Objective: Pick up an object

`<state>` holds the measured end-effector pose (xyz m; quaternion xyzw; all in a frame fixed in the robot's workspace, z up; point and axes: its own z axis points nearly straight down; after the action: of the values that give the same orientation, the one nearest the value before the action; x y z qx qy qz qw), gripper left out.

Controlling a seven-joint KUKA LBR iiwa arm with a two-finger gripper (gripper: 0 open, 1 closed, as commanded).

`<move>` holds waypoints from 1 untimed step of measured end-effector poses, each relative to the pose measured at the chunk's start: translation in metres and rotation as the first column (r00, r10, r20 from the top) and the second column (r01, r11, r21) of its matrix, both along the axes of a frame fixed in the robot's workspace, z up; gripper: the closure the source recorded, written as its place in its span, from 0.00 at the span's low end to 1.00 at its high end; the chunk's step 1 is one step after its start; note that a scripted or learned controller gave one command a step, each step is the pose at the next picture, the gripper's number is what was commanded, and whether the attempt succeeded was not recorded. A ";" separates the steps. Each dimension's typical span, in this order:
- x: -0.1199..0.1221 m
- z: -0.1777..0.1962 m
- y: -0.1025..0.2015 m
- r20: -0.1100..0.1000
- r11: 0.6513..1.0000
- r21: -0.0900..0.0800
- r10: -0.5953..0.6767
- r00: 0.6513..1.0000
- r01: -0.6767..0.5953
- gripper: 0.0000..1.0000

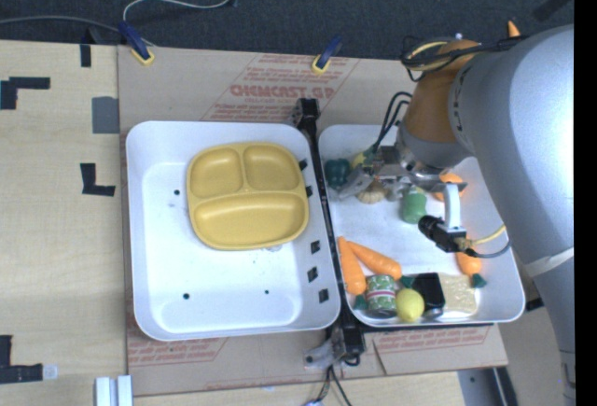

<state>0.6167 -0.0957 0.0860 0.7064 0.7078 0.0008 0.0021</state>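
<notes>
The candidate objects lie in the right bin [508,306]: a dark green object [336,173] near the divider, a pale beige object [373,194] just beside it, a green object [413,206] further right, two carrots [364,262] along the left wall, and a small can [380,294], a lemon [409,303], a black object [431,287] and a cracker-like slab [460,294] at the front edge. The gripper [378,173] sits low over the back cluster, near the beige object and between the two green ones. Judged from this, the approach or closing step is in hand; no lift is evident. Finger state cannot be determined, as the wrist and cabling obscure the tips. The next move requires a confirmed closure on one item, then a vertical retreat clear of its neighbours. The arm [522,133] enters from the right, wrist pitched down, orange band [431,110] above it. The left bin [154,236] holds a yellow divided plate [248,194].
</notes>
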 end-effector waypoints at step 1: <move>-0.001 0.009 -0.001 -0.003 1.000 -0.002 0.000 1.000 0.000 1.00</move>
<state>0.6159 -0.0963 0.0954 0.7064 0.7078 -0.0011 0.0016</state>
